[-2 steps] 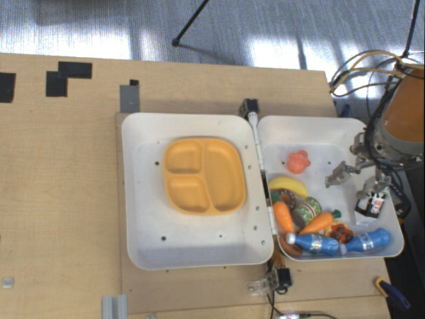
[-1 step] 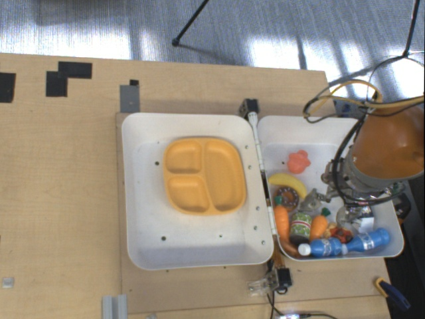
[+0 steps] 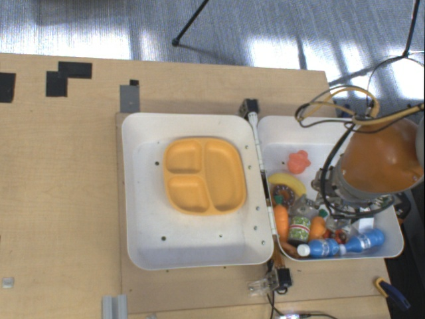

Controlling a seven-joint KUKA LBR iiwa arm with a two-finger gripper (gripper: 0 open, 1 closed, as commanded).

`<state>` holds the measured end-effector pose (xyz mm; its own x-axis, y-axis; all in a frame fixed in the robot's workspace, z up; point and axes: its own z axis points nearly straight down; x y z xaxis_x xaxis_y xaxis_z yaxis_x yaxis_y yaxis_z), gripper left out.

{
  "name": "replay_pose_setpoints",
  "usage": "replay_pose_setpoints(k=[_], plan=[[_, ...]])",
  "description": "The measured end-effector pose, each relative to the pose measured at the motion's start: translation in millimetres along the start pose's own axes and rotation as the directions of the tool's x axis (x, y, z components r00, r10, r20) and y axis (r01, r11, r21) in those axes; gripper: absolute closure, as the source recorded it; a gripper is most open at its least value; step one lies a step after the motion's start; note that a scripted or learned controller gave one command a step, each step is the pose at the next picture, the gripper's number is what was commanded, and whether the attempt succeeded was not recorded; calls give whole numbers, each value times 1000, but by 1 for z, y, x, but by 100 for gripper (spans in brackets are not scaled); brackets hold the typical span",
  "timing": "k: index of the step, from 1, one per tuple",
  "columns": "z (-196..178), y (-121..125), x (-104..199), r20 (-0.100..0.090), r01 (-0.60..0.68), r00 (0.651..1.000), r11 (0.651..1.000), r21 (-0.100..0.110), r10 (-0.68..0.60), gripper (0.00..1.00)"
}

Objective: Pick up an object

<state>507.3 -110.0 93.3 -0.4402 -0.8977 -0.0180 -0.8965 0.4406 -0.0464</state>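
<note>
since the claw (image 3: 330,226) is lowered beside the can (image 3: 300,228), its state cannot be told; one toy should be isolated.

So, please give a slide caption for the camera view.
Arm's gripper lowered among toys in right bin; orange divided plate in left bin.

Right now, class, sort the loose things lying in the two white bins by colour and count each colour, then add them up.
Yellow-orange: 1, the divided plate
Pink: 1, the small toy
Yellow: 1, the banana
Orange: 2, the carrot and a small piece
Green: 1, the can
Blue: 1, the bottle
Total: 7 that can be told apart; the arm covers more.
</note>
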Motion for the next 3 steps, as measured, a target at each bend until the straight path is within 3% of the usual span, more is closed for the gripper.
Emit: replay_pose_setpoints(k=[1, 2, 3], plan=[[-1, 8, -8, -5, 22, 1000, 1000, 7, -22, 0], [0, 13, -11, 4, 234, 972, 972, -1, -234, 0], [-12, 9, -14, 9, 236, 972, 972, 13, -236, 100]])
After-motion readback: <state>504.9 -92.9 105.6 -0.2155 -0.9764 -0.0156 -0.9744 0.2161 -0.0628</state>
